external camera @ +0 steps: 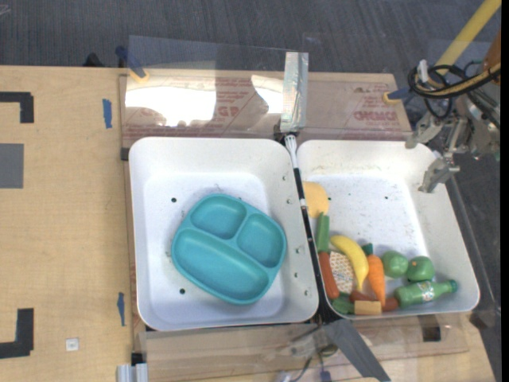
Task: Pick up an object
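Toy food is lying heaped along the near edge of the right bin (398,161), closest to the camera: a green bottle (425,292) is lying on its side at about four o'clock in that bin, with a green pepper (420,268) touching it just behind. A carrot (375,278) is resting upright-ish at six o'clock beside a banana (352,258) that is curving toward the bin's centre. An orange-yellow piece (316,199) is sitting against the left wall at nine o'clock, with a green stick-shaped piece (323,233) just below it.

Next door, the left bin (151,173) is holding a teal divided plate (229,247), three compartments up, slightly tilted across the middle.

At the right bin's two o'clock corner the gripper (440,168) is hanging over the rim, well apart from the heap and carrying nothing; how far it is open I cannot tell.

Both bins are sitting on a plywood bench (64,213) bearing black markers and blue tape, with a clear sheet catching glare behind them at twelve o'clock. Dark grey carpet (238,6) is showing beyond.
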Action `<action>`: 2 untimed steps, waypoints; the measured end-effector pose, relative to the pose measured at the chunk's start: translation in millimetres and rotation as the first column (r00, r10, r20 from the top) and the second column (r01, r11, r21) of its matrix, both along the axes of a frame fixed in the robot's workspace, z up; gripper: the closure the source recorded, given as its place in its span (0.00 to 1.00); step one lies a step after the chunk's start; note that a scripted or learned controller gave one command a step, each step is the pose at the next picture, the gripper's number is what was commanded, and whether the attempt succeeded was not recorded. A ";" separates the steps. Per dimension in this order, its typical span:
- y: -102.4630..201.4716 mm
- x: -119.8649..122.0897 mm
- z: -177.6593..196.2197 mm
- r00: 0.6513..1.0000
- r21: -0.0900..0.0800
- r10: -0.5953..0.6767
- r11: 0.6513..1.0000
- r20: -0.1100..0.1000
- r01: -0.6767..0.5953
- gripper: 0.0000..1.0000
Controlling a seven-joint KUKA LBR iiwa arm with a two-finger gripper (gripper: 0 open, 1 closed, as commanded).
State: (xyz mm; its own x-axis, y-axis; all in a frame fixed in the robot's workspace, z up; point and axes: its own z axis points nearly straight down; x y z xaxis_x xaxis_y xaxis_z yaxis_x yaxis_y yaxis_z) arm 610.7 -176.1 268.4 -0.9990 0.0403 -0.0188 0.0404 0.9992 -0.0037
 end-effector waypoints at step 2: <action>78.6 -115.5 -170.5 0.981 0.001 -0.194 0.981 -0.002 0.194 0.00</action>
State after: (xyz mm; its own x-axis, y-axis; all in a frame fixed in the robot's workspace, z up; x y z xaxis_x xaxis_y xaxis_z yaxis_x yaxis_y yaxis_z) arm 495.2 -97.5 97.9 -0.9723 0.2330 -0.0170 0.2331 0.9725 -0.0023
